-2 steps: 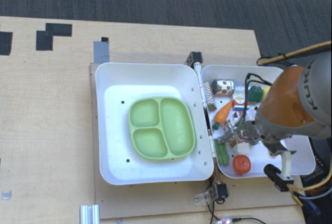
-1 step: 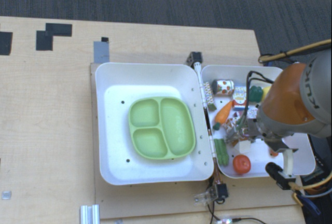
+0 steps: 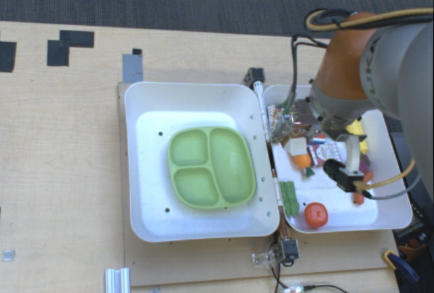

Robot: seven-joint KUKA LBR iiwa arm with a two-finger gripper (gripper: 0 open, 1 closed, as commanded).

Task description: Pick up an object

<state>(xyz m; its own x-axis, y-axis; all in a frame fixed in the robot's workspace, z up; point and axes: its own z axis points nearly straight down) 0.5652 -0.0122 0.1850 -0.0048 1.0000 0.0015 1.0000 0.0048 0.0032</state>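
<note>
Candidate object: a pale block (image 3: 296,147) is lying near the left wall of the right bin (image 3: 347,218), just beside a small orange piece (image 3: 302,161).
Gripper: the gripper (image 3: 285,119) is hanging at the bin's far left corner, close to the pale block. Whether it is open, closed or holding anything cannot be told.
Neighbours: a green piece (image 3: 289,198) and a red round fruit (image 3: 315,215) are sitting near the bin's near left corner. A yellow piece (image 3: 357,127) is showing beside the wrist.
Risk, crowding: the items are lying packed together, so a descent is likely catching two at once or pushing the block aside.
Risk, wall: the gripper is working close to the wall between the bins, so a strike on that rim is likely spoiling the approach.
Risk, rolling: the red fruit is likely rolling off if bumped.
Left bin: the left bin (image 3: 133,163) is carrying a green divided plate (image 3: 211,168) at its centre, well apart from the gripper.
</note>
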